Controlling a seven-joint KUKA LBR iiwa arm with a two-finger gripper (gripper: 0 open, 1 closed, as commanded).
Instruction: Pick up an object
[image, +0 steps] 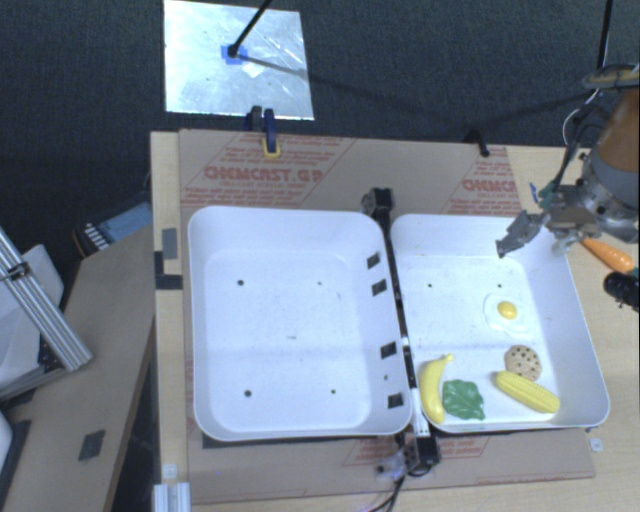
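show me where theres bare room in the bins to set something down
The left bin floor is bare wall to wall. In the right bin, the far half is free. Crowded: near edge, with banana, green piece, cookie, corn, fried egg.

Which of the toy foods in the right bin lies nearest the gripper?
The fried egg. It lies alone mid-bin, closest below the gripper; the cookie, corn, banana and green leaf cluster along the near edge.

A robotics lab. Two shallow white plastic bins (285, 225) sit on a cardboard-covered worktop (330, 165). Aluminium framing rails (35, 305) stand alongside.
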